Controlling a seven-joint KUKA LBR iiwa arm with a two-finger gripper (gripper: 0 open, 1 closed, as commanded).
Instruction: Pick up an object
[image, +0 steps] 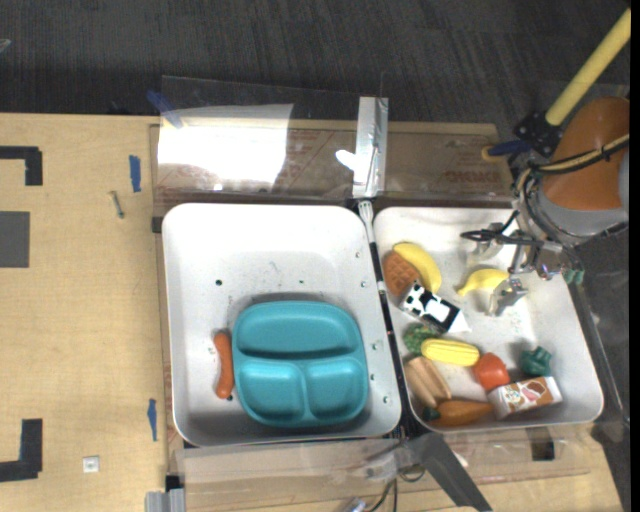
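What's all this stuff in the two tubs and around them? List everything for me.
Bins: 2, white, side by side on the bench.
Tray: 1, teal, three compartments, in left bin.
Sausage: 1, orange-red, left of tray, left bin.
Banana: 1, yellow, right bin, top left.
Waffle: 1, brown, beside banana.
Cow-patterned toy: 1, black and white, right bin.
Corn: 1, yellow, right bin middle.
Tomato: 1, red, right of corn.
Carton: 1, red and white, right bin's lower right.
Carrot: 1, orange, right bin's front edge.
Yellow piece: 1, by the gripper.
Gripper: 1, metal, over right bin.
Arm: 1, grey and orange, from the right.
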